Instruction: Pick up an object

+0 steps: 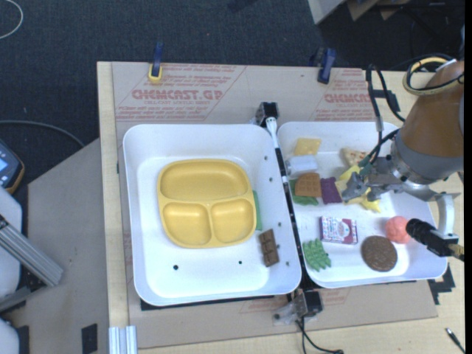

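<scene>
Here, on my screen, the left shallow white bin [140, 220] holds a yellow plastic plate with three compartments [206, 201]; its long side runs left to right. Just beside the plate's right edge I see a thin green strip [256, 209], mostly hidden, so I cannot name it. Near the bin's right wall lies a small dark brown chocolate-like bar [268, 247], its long axis going up and down in the view, a little tilted.

The right white bin [369, 275] holds many small things. At the upper left there is a pale yellow flat piece [307, 146], below it a brown square piece with a green edge [307, 186], and a purple block [330, 191] touching it on the right. Lower I see a green leafy toy [316, 254], a small red and white carton [338, 230] lying flat with the long side left to right, a round dark brown cookie-like disc [379, 253] and a pink-orange ball [398, 228].

The two-finger gripper [359, 186] is low over the bin's middle, just right of the purple block, above something yellow [353, 174] that I cannot make out. I cannot tell how it stands at the tip, because the parts are small and overlap. The grey and orange arm [435, 135] is cut off at the right.
</scene>
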{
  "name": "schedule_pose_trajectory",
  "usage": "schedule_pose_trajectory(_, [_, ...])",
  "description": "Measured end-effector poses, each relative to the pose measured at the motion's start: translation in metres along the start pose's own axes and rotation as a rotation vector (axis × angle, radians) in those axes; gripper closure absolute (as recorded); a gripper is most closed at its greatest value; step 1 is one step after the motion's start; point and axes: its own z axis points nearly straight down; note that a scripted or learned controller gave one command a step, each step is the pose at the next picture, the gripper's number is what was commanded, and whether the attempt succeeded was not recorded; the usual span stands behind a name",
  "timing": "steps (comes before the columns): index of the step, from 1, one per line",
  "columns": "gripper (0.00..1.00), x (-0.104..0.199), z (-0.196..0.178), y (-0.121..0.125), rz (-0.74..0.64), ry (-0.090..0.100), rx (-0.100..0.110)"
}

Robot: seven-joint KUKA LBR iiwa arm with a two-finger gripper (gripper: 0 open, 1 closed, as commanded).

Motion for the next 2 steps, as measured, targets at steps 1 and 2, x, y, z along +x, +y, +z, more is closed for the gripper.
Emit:
schedule_pose_trajectory(1, [1.0,0.0,-0.053,0.001,-0.001,0.0,-0.001])
schedule_pose_trajectory(2, [1.0,0.04,-0.043,0.03,-0.003,0.001,0.0])
